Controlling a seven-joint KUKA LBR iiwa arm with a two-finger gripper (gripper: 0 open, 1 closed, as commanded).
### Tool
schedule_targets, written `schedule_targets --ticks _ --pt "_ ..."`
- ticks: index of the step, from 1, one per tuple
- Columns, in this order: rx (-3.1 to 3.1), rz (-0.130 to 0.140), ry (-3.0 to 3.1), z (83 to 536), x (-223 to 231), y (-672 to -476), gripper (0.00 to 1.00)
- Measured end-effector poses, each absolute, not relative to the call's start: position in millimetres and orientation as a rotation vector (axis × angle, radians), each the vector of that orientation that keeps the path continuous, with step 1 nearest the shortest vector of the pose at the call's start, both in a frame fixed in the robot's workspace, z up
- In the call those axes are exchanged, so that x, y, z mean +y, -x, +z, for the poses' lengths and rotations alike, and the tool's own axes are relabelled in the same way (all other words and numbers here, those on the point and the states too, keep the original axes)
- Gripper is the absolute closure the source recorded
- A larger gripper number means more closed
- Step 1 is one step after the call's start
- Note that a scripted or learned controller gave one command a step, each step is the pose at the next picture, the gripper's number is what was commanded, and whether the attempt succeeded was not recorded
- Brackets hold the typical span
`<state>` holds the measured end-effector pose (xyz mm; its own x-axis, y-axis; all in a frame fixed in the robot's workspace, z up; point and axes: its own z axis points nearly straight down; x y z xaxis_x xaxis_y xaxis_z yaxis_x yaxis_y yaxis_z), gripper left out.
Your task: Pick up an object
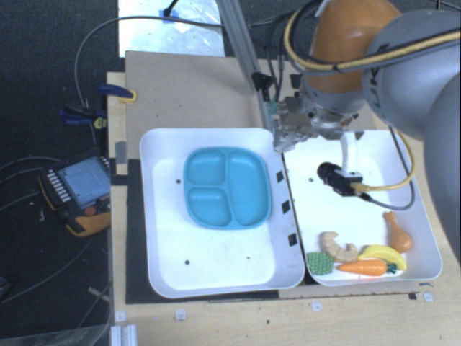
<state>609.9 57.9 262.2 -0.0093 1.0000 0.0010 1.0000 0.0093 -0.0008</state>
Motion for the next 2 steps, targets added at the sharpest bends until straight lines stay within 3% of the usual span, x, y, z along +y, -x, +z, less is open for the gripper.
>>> schedule_targets --ticks 1,2 --pt "-2.230 0.000 2.210 237.9 109.1 -595.4 1.00" --pt "-2.226 -0.001 2.217 238.8 106.4 -596.2 0.00"
